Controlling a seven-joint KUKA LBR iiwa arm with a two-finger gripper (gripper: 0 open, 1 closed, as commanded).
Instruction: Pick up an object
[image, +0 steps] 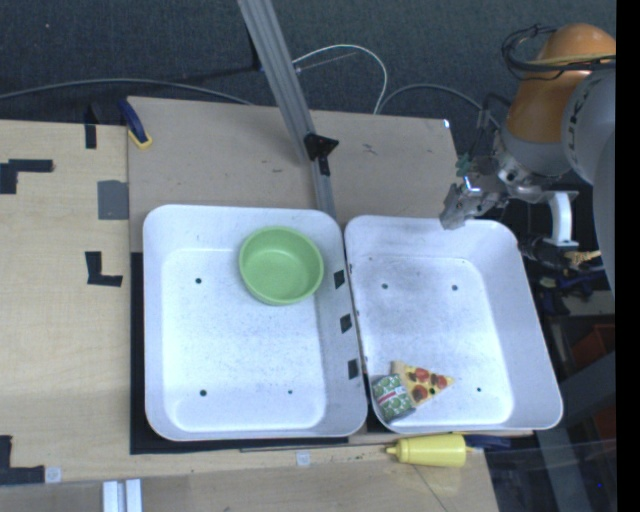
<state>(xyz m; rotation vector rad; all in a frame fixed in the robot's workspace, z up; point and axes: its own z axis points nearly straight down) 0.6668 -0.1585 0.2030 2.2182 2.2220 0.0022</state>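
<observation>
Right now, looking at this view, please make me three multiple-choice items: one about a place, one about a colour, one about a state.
1. Where is the green bowl?
A. in the left bin
B. in the right bin
C. on the bench

2. What colour is the bottle on the bench below the right bin?
A. red
B. yellow
C. blue

3. How does the bowl stand?
A. upside down
B. on its side
C. upright, opening upward

Key: 1 A, it sits near the far wall of the left bin. 2 B, its body is plainly yellow. 3 C, its hollow inside faces the camera.
</observation>
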